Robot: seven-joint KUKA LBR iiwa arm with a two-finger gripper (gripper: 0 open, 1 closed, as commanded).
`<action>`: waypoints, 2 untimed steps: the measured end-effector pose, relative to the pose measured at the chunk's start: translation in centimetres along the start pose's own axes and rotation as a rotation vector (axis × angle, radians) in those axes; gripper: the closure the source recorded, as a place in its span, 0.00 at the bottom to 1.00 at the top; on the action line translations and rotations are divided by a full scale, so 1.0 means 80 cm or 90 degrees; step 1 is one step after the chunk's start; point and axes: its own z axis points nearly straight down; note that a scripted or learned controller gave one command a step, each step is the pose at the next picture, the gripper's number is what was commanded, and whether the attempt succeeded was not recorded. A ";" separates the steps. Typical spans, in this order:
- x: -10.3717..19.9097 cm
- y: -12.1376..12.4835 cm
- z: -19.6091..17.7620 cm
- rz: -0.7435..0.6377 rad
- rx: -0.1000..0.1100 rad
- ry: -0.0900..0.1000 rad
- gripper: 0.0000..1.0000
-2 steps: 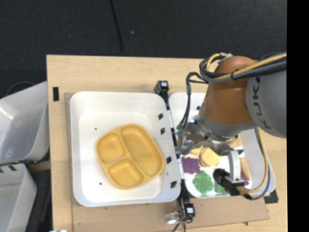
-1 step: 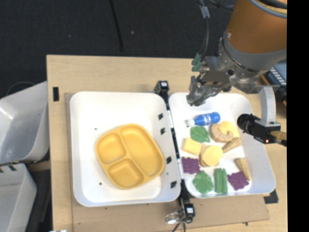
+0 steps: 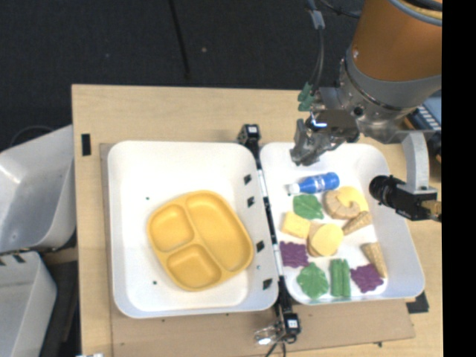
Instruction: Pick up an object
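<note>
My wooden bench (image 3: pixel 89 199) sits against a dark backdrop, with the left bin (image 3: pixel 126 274) holding a yellow divided tray (image 3: pixel 199 238) and the right bin (image 3: pixel 398 262) crowded with toy food. The gripper (image 3: pixel 306 149) hangs at the bin's twelve o'clock edge, just above the blue bottle (image 3: pixel 316 183); I cannot tell how its jaws stand. The bottle lies flat, long axis running nine to three, its pale end probably toward nine, and with the green leaf (image 3: pixel 307 206) touching it, I judge a descent could catch both or nudge the bottle away.

Yellow divided tray (image 3: pixel 199 238), white bins (image 3: pixel 126 199), blue bottle (image 3: pixel 318 182), green and purple toy food (image 3: pixel 312 280)
</note>
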 end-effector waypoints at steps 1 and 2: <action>0.011 -0.017 -0.076 0.004 -0.003 0.002 1.00; -0.083 -0.020 0.155 0.010 0.012 -0.001 1.00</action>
